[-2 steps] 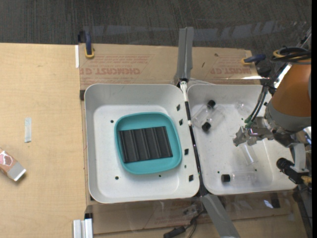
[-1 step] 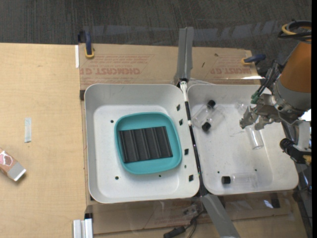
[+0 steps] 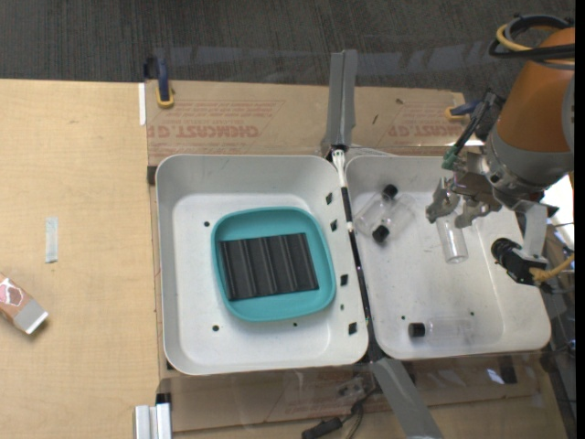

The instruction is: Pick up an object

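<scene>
Brown cardboard (image 3: 274, 122) printed with red lettering lies flat under the 2 white bins, and pale wood bench top (image 3: 73, 199) stretches off to the left; dark carpet (image 3: 228, 16) runs along the far edge. On the bare wood sit a small grey strip (image 3: 51, 240) and, near the left edge, a red-and-white packet (image 3: 18, 306). A blue-and-yellow clamp (image 3: 162, 85) grips the cardboard's far edge.

The left bin (image 3: 183, 337) holds a teal tray (image 3: 272, 263) with a dark ribbed insert. In the right bin (image 3: 512, 337) lie 2 clear vials with black caps: 1 (image 3: 377, 216) near the dividing wall, another (image 3: 439, 329) close to the near rim.

Above the right bin's far right part hangs the gripper (image 3: 452, 219), fingers spread slightly, with a clear tube (image 3: 452, 241) between them, pointing downward over the bin floor. Whether the fingers truly pinch it is unclear.
</scene>
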Controlling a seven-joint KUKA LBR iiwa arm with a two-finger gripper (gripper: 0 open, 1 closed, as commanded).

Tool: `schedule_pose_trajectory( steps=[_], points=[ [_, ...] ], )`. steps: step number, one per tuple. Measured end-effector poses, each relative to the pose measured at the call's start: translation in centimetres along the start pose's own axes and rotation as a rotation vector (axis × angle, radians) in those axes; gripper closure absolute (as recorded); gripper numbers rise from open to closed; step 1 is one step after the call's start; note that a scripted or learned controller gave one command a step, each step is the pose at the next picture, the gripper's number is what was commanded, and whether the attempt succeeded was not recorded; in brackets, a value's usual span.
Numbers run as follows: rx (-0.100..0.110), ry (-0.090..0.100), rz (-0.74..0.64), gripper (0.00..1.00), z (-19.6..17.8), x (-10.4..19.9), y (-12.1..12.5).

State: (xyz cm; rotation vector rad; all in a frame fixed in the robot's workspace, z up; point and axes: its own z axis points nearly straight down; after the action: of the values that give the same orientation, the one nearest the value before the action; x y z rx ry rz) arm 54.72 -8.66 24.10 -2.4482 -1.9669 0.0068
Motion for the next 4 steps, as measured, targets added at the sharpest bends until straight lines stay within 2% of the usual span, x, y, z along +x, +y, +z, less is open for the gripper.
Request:
schedule_pose_trajectory(
  steps=[1,2,4],
  points=[
    [0.000,-0.001,0.022,1.00,1.8,1.2,3.1],
    [-0.001,0.000,0.037,1.00,0.2,5.0,8.6],
    [0.005,-0.007,0.030,1.00,-1.3,4.9,8.6]
  ],
)
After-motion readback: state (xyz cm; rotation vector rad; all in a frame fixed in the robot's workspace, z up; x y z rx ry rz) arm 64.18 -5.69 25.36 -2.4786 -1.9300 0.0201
